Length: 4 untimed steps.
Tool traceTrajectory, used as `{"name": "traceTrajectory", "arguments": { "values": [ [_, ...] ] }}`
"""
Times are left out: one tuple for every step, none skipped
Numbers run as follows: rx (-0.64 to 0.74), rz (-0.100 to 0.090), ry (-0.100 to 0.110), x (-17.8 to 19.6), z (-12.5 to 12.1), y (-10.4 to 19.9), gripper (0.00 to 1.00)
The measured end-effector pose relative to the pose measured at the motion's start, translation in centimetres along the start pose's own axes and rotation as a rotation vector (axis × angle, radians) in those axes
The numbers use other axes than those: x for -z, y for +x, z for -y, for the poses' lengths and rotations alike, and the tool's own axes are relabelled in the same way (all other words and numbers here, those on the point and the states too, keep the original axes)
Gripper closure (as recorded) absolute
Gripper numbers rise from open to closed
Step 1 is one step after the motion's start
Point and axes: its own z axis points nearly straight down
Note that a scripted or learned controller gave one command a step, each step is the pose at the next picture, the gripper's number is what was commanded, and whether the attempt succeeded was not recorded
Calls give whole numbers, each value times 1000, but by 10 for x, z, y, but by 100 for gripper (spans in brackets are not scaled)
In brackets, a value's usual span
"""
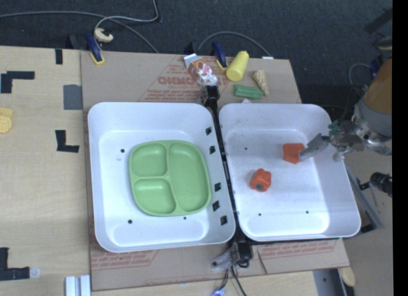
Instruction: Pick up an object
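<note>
Jaws seemingly just right of orange block point(292, 153), touching unclear.

- Setting: robotics lab bench.
- Cardboard sheet point(172, 84) under two white bins point(102, 161), clamped with blue clips point(95, 51).
- Loose cables point(150, 1) across dark floor.
- Black tape marks point(64, 141) on wooden benchtop point(32, 192).

An orange block point(292, 153) and an orange-red pepper point(260, 180) lie in the right bin point(331, 221).
</note>
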Motion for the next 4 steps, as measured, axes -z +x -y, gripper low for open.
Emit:
{"name": "traceTrajectory", "arguments": {
  "values": [
    [3, 3, -9, -113, -56, -10, 0],
    [2, 1, -7, -114, -89, 37, 0],
    [0, 3, -6, -115, -52, 55, 0],
    [0, 3, -5, -105, -52, 55, 100]
  ]
}}
